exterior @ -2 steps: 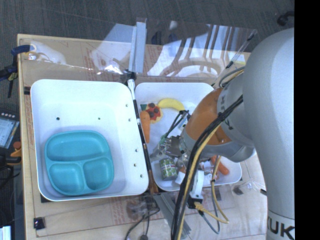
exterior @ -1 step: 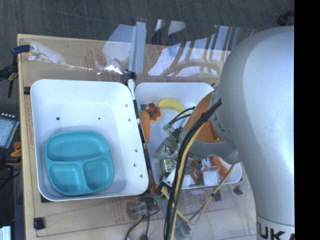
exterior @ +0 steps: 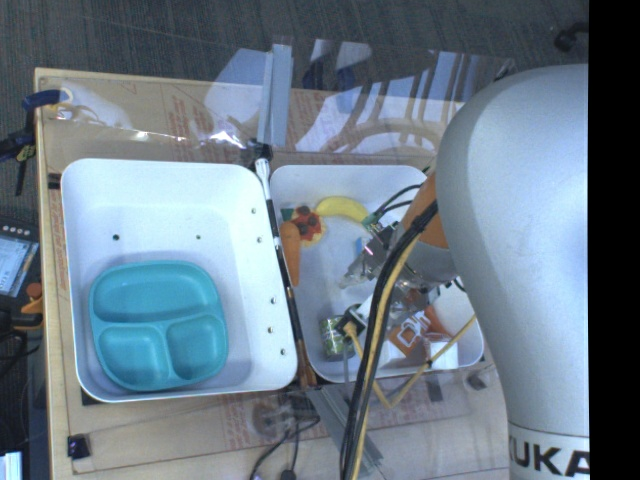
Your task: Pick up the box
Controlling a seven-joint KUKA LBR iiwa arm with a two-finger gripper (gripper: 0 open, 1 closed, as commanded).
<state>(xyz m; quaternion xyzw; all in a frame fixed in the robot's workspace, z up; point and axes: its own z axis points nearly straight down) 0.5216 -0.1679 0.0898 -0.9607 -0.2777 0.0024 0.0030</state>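
- We see the gripper (exterior: 372,268) low in the right bin (exterior: 300,183), under the grey arm (exterior: 520,248).
- The box (exterior: 410,333), white and orange, lies just beside the gripper, toward the bin's near right corner.
- Whether the gripper grasps anything, we cannot tell.
- The teal tray (exterior: 155,323) sits in the left bin (exterior: 150,183).
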